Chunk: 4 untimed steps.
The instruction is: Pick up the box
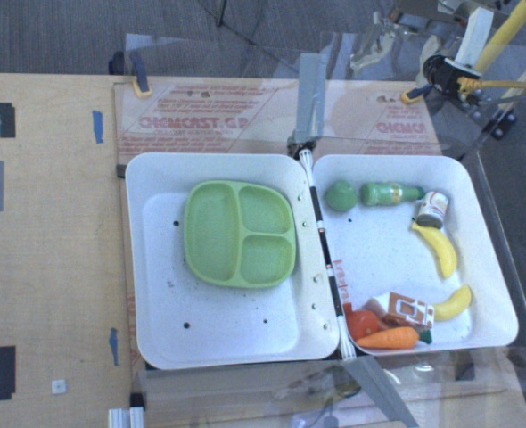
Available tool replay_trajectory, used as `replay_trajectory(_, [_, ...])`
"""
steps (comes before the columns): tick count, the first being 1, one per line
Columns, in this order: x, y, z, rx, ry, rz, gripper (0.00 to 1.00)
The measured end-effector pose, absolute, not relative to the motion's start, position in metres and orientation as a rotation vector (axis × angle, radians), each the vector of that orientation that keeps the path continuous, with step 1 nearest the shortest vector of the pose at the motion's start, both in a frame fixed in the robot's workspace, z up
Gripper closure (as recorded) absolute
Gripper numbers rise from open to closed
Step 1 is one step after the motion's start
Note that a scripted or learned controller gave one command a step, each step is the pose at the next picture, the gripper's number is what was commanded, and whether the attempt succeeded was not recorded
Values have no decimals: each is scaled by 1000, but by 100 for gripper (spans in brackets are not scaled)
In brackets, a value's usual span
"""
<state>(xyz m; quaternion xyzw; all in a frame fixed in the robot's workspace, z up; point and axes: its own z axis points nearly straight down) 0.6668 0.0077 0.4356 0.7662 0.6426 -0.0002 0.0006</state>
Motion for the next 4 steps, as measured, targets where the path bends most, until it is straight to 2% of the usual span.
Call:
replay_trajectory(1, [667, 10, 446, 2398, 2021, 2, 100])
replay_trajectory(2, [667, 10, 446, 2399, 2021, 1, 0])
replay_trajectory(3, [668, 12, 457, 2391, 2025, 3, 100])
replay_trajectory(4, [668, 12, 457, 2392, 2024, 2, 0])
